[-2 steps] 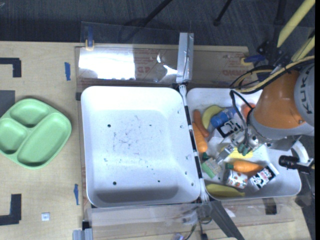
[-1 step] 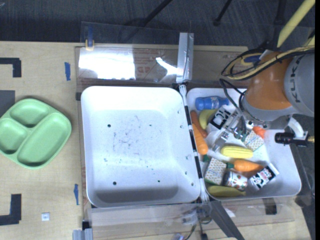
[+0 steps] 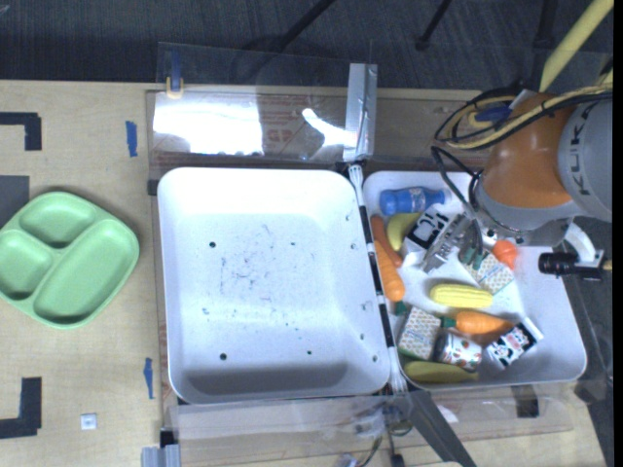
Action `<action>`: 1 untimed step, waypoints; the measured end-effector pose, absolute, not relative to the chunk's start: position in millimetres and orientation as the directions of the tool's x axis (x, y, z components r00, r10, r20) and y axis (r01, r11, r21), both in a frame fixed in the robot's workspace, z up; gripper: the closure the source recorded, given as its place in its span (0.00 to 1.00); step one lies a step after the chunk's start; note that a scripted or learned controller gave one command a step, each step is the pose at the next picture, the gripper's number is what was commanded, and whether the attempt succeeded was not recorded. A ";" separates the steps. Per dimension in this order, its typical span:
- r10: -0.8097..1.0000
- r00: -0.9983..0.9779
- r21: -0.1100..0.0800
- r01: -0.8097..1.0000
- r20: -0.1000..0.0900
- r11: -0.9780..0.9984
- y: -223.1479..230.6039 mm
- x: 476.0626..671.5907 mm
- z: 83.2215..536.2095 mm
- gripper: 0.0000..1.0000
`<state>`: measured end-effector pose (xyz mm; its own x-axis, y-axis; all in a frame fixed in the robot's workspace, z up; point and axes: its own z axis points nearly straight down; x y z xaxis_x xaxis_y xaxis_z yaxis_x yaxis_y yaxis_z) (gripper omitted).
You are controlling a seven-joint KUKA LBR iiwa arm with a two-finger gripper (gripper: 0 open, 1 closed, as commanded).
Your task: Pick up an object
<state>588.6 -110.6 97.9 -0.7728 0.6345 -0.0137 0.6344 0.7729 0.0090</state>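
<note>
Claw [image 3: 450,244] hangs low over the right bin [image 3: 569,343], and honestly can't tell how it's set from up here. Just below it sits a yellow corn cob [image 3: 461,295], ridged, lying roughly left-right. An orange carrot [image 3: 389,263] runs lengthwise along the bin's left wall, top to bottom. Blue bottle [image 3: 409,200] is up by the far edge. That bin is packed tight; the left bin [image 3: 195,202] offers wide bare floor.
</note>
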 end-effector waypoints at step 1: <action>0.505 -0.863 0.002 0.505 -0.004 0.863 -121.0 573.6 280.1 1.00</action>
